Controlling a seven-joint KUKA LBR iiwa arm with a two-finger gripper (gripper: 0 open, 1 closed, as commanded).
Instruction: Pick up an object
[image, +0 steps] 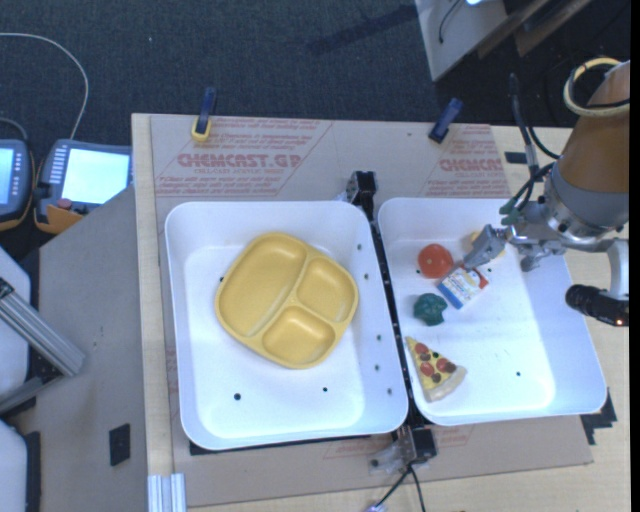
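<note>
Now, progress: nothing lifted yet; every object lies in its bin.
Fingers (487, 246): low in the right bin (560, 400), at its 12 o'clock part, whether wide or narrow I cannot tell.
Small box (462, 287): just beside the fingers, at their 7 o'clock; likely target.
Red ball (434, 260): touching or nearly touching the box.
Green lump (431, 308): near the bin's 9 o'clock side.
Pizza slice (437, 369): 7 o'clock corner.
Yellow tray (287, 299): left bin (190, 390).
Left to do: close, grip, raise.
</note>
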